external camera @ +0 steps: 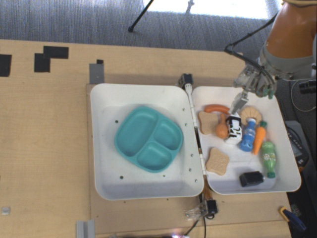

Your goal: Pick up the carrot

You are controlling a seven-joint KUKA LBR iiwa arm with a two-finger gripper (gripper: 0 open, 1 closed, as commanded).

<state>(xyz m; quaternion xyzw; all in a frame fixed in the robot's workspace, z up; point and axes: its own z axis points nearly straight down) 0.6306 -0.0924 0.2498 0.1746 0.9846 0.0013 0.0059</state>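
The carrot [259, 138], orange with a green top, lies in the right bin [287, 182] near its right side, between a blue bottle [248, 135] and a green bottle [268, 158]. My gripper [240, 104] hangs over the back of the right bin, up and to the left of the carrot and apart from it. It is just above a black-and-white carton [234, 127] and beside a round tan biscuit [250, 114]. Nothing shows in its grasp.
The right bin also holds a red sausage [216, 108], two bread slices [208, 121] [217, 161], an orange fruit [222, 130] and a black block [251, 178]. A teal divided plate [148, 138] sits in the left bin [104, 182].
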